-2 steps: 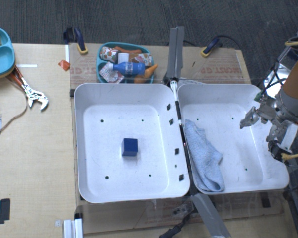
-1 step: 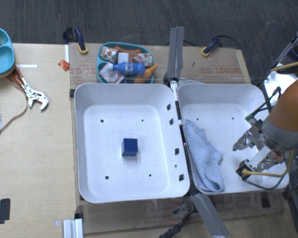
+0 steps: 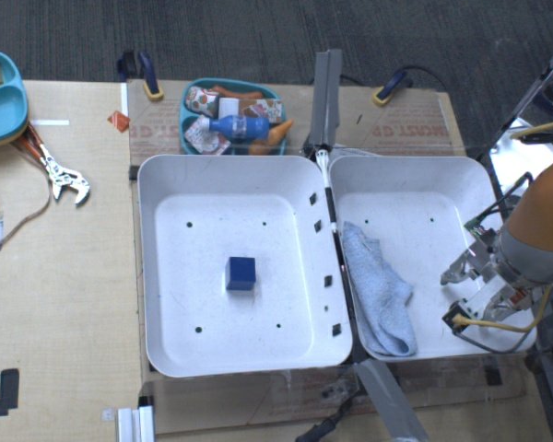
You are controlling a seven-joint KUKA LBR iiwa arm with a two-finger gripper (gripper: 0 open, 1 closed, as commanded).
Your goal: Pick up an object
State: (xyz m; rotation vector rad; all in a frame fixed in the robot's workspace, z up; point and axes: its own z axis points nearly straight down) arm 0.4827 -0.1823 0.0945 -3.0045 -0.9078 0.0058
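Observation:
A small blue cube [image 3: 241, 273] rests on the floor of the left bin [image 3: 166, 247], a little left of its middle. Along the left side of the right bin [image 3: 415, 191] lies a crumpled light blue-grey cloth [image 3: 380, 290]. My gripper [image 3: 464, 272] hangs low over the right bin's right edge, apart from the cloth by a stretch of bare bin floor and far from the cube. Nothing shows held in it. The arm's orange band [image 3: 546, 212] sits just above it at the frame's right.
Behind the bins stands a teal bowl [image 3: 232, 118] of mixed small items. A wrench [image 3: 60, 178] and a blue dish [image 3: 0, 95] lie on the bench at the far left. A yellow cable [image 3: 493, 319] loops under the gripper.

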